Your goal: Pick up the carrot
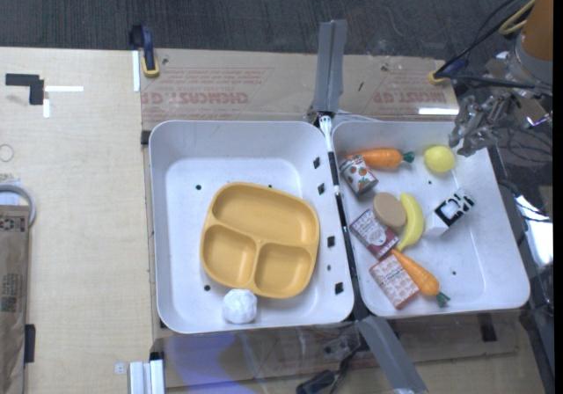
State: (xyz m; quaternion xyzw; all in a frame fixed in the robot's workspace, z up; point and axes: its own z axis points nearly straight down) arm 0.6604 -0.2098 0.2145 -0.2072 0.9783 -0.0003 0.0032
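Two orange carrots lie in the right bin [501, 295]. One carrot [380, 157] with a green top rests near the bin's back edge, between a small red carton [358, 176] and a yellow lemon [439, 159]. The other carrot [419, 273] lies near the front, below a banana [411, 219]. My gripper [471, 132] hangs over the bin's back right corner, just right of the lemon and apart from both carrots. Nothing shows in its grasp.
The right bin also holds a tan round piece [388, 208], two red packets [372, 232] [393, 281] and a black-and-white cube [453, 209]. In the left bin [167, 207] sit a yellow divided plate [259, 238] and a white ball [239, 305]. Cables hang at the right.
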